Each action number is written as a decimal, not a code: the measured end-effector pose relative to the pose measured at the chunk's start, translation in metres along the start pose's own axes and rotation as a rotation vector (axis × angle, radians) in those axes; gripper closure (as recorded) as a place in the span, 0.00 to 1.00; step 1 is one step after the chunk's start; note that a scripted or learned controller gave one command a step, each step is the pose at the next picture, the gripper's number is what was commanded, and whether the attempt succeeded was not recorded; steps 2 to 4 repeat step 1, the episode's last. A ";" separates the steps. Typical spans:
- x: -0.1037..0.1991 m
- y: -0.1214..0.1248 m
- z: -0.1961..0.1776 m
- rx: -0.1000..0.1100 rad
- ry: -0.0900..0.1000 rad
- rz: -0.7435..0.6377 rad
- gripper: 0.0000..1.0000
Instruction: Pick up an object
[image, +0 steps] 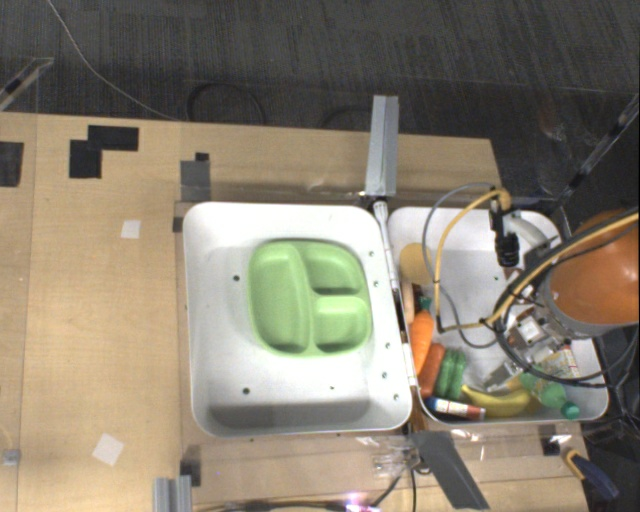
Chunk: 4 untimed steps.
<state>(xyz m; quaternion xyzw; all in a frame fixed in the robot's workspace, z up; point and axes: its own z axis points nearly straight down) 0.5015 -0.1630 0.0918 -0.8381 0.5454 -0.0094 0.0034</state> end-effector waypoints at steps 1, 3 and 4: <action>0.017 -0.073 0.002 -0.001 -0.005 0.034 0.00; 0.017 -0.073 0.002 -0.001 -0.005 0.034 0.00; 0.017 -0.073 0.002 -0.001 -0.005 0.034 0.00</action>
